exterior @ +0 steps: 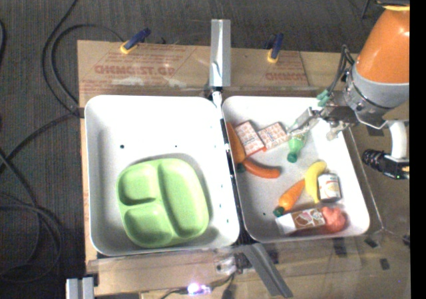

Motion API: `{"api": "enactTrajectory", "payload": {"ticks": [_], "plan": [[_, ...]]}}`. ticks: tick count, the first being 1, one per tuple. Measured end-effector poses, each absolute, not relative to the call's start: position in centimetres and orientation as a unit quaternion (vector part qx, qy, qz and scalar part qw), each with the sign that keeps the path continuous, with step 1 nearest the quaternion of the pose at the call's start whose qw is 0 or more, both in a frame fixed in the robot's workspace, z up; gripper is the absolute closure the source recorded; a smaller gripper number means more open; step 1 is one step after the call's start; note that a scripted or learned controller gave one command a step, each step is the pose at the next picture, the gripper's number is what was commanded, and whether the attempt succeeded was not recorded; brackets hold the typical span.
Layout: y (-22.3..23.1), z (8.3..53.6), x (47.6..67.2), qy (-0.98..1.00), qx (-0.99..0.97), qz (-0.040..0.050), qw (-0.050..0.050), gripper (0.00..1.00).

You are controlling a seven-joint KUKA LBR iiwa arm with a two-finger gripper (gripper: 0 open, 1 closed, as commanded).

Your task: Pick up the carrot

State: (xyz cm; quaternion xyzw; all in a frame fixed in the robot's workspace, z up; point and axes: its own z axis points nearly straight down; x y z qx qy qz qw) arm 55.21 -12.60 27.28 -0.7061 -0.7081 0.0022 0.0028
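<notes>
The carrot [291, 196] lies low in the right bin [356, 158], its green end at a packet [311, 219] and a banana [314, 176] just beside it — either could get nudged or pinched instead. Farther back the tool [307, 120] hovers over a green bottle [293, 149], fingers apparently spread, holding nothing.

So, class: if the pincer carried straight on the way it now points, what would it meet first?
Probably the small green bottle, just beyond the pincer, which points down-left into the right bin. Depth is unclear.
</notes>
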Motion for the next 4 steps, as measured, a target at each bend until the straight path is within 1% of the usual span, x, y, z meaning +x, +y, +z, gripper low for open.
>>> {"api": "enactTrajectory", "payload": {"ticks": [1, 2, 3, 4], "plan": [[-13.4, 16.3, 51.2, -0.777, -0.630, 0.0013, 0.003, 0.00], [-10.3, 17.2, 53.6, -0.724, -0.689, 0.0019, 0.003, 0.00], [-12.1, 9.8, 48.4, -0.735, -0.678, 0.0018, 0.002, 0.00], [-15.6, 8.9, 48.8, -0.767, -0.642, -0.0041, -0.001, 0.00]]}}
